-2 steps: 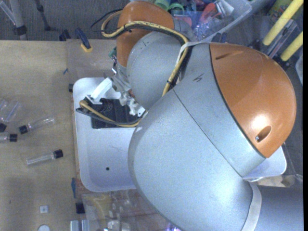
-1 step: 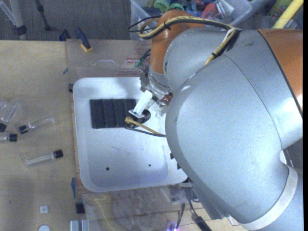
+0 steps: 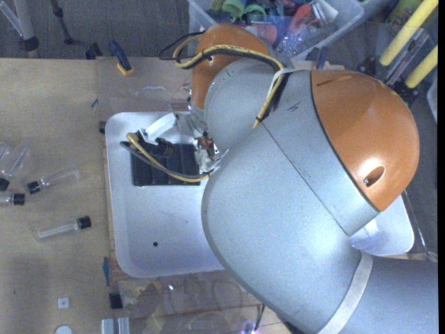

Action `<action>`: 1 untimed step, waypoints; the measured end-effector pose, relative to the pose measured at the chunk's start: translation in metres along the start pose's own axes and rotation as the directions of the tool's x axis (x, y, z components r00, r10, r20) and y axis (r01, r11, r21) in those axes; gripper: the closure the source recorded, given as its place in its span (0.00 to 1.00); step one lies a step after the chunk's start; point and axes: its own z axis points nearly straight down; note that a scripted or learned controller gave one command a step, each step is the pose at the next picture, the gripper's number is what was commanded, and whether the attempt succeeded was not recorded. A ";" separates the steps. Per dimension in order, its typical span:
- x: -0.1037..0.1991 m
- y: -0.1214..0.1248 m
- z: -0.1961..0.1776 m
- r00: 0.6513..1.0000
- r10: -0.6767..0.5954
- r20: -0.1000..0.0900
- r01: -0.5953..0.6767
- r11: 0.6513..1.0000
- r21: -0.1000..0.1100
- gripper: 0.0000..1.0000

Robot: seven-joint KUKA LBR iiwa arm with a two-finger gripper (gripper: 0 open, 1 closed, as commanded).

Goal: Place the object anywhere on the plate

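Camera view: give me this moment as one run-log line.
arm: reaching over white bin | gripper: low in bin, state unclear | plate: not identifiable | vials: on bench left

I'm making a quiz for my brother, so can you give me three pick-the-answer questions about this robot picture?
1. Where is the clear tub of colourful things?
A. At the top, beyond the white bin
B. Inside the white bin
C. At the bottom left corner

2. What colour is the big round cap on the arm?
A. Green
B. Orange
C. Blue

3. How is the clear vial with the black cap, left of the bin, resting?
A. Standing upright
B. Lying on its side
C. Hanging from the arm

Answers:
1 A: the tub sits at the top edge of the view, past the far side of the white bin.
2 B: the round cap on the grey arm is orange.
3 B: the vial lies flat on the wooden bench.
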 end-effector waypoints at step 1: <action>-0.009 -0.012 0.000 0.832 -0.555 0.007 0.555 0.832 -0.006 1.00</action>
